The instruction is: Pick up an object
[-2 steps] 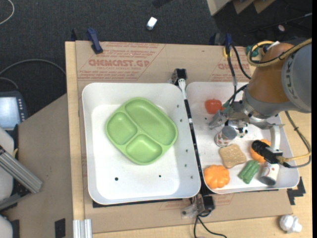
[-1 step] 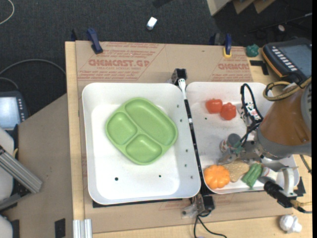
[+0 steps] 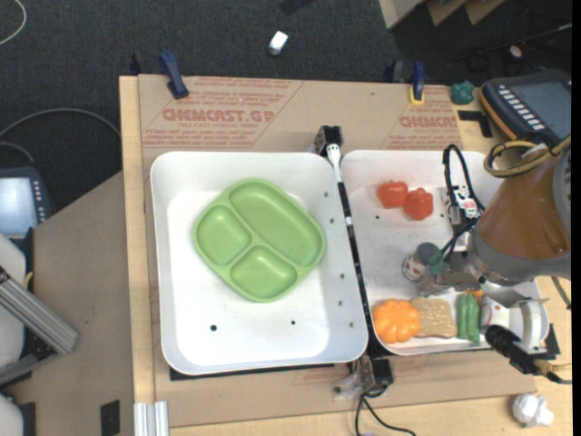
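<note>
— Where are we looking? A home kitchen?

— No, we'd call it a robotics lab. We see two white bins [image 3: 172, 271] on a bench [image 3: 263, 112] covered in brown board and held by blue clamps [image 3: 172, 74], with dark carpet [image 3: 109, 16] all around.

— What else tells us so?

— The grey-and-orange arm [image 3: 526, 216], loose cables [image 3: 454, 175], a control pendant [image 3: 531, 107], and toy food [image 3: 406, 198] for produce.

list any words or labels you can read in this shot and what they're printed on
"CHEMCAST G P": red print on the brown board behind the left bin; the last letters are unsure.
"CHEMCAST": the same red print, partly readable, on the board behind the right bin.
A line of smaller red print sits above and below each of these; too small to read.
The handheld device at top right has a screen; too blurred to read.
</note>
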You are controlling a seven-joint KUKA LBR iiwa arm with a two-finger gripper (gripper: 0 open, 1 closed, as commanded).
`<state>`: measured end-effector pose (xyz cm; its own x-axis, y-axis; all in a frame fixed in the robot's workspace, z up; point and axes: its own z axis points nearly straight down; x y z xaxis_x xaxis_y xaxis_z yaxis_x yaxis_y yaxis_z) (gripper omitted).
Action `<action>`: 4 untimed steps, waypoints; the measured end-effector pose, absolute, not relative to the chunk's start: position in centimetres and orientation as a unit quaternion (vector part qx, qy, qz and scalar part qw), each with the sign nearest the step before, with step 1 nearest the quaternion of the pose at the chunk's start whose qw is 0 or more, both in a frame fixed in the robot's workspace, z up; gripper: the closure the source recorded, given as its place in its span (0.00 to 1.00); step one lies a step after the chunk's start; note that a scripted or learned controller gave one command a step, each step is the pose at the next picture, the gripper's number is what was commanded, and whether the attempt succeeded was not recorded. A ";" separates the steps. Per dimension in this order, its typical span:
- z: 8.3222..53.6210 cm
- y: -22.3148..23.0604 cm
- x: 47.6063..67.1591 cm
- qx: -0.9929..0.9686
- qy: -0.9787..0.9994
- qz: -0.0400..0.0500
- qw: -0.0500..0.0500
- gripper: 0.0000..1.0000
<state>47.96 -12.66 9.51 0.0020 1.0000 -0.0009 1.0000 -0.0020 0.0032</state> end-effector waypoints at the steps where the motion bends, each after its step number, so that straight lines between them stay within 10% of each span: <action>1: 11.9 -18.3 56.5 0.707 0.708 0.002 0.006 1.00; 3: 25.5 2.0 59.4 0.704 0.710 0.003 0.002 1.00; 4: 19.5 2.3 61.3 0.707 0.708 -0.002 -0.003 1.00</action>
